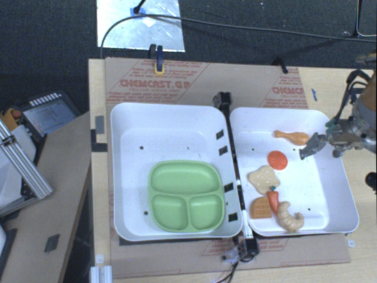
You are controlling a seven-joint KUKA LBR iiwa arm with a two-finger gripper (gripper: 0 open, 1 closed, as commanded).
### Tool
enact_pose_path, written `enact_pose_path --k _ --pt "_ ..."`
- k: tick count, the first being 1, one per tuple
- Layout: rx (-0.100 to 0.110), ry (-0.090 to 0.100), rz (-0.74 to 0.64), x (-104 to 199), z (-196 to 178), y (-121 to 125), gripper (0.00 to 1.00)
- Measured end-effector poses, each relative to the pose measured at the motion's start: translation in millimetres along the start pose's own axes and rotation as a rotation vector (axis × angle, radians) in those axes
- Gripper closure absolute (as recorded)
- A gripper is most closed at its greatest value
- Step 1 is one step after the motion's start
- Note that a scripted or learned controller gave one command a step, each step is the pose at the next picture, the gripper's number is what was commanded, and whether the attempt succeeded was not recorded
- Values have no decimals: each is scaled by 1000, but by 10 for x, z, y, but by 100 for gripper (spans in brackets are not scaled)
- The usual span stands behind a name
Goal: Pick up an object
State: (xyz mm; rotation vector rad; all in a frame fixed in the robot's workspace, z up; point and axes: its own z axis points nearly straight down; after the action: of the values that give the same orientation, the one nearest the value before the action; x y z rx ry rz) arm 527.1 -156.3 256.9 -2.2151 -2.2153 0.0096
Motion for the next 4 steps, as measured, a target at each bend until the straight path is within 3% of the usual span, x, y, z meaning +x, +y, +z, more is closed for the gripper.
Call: enact_pose_path --k 1,4 --pt "-13 -3 -3 5 -65 22 0" --pt "-9 -1 -1 67 1516 67 0"
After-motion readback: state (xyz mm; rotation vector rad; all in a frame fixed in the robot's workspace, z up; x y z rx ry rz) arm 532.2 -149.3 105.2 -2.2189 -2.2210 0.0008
